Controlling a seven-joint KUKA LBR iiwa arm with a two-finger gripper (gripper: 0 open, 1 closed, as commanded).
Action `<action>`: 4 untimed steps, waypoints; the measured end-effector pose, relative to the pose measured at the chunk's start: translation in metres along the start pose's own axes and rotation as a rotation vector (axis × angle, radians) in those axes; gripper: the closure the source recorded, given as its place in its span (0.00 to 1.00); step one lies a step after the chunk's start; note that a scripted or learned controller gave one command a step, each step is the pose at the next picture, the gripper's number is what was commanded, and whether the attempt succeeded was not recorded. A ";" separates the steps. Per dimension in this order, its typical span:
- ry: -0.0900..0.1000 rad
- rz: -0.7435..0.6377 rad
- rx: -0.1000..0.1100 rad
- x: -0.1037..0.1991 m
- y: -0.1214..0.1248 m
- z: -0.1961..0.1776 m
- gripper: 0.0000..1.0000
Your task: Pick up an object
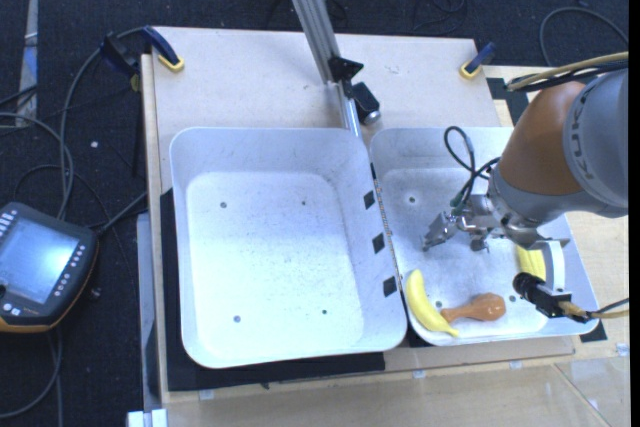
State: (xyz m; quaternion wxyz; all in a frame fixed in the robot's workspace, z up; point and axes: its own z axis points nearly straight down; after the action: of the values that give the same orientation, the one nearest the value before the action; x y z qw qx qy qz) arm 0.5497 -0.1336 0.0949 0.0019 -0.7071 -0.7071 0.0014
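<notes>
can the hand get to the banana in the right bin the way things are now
Probably yes. The banana lies uncovered at the right bin's front-left corner, beside a brown drumstick-shaped object. The hand hangs over the same bin, with bare floor between them.

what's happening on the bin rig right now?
The grey KUKA arm with the orange band reaches in from the right, its gripper low over the right-hand shallow white bin. A yellow banana and a tan drumstick-shaped toy lie near that bin's front edge, apart from the gripper. Another yellow item sits partly hidden under the arm. Nothing shows as grasped.
</notes>
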 end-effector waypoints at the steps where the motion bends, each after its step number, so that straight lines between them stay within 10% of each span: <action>1: -0.001 0.000 -0.005 0.000 0.001 -0.012 1.00; 3: -0.001 -0.001 -0.009 0.001 0.005 -0.123 1.00; 4: -0.001 0.000 -0.004 0.001 0.005 -0.114 1.00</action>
State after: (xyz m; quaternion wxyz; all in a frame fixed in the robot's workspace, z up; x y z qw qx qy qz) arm 0.5555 -0.1329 0.2092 0.0002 -0.7069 -0.7073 0.0003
